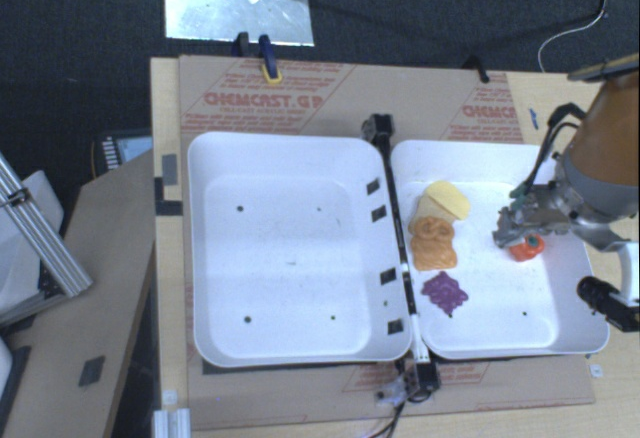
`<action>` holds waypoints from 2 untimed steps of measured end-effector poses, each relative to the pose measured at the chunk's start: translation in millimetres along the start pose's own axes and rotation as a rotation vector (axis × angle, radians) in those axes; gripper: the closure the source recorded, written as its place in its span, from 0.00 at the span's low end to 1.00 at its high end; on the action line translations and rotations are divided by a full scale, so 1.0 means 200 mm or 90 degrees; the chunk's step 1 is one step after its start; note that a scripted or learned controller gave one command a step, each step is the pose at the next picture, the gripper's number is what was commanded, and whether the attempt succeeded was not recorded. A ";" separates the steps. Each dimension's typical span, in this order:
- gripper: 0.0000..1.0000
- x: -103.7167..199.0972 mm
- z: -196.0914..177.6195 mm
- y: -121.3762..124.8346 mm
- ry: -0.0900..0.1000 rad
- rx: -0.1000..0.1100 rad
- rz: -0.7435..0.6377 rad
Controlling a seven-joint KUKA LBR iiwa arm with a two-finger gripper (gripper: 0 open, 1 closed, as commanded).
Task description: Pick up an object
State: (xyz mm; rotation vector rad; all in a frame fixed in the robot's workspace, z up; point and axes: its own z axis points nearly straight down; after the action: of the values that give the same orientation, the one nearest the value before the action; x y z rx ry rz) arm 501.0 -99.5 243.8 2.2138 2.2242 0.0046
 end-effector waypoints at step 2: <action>1.00 0.60 -1.05 0.09 0.001 -0.008 -0.003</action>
State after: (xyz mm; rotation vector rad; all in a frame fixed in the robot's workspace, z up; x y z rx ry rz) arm 517.9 21.3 453.7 2.2035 2.2235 0.0216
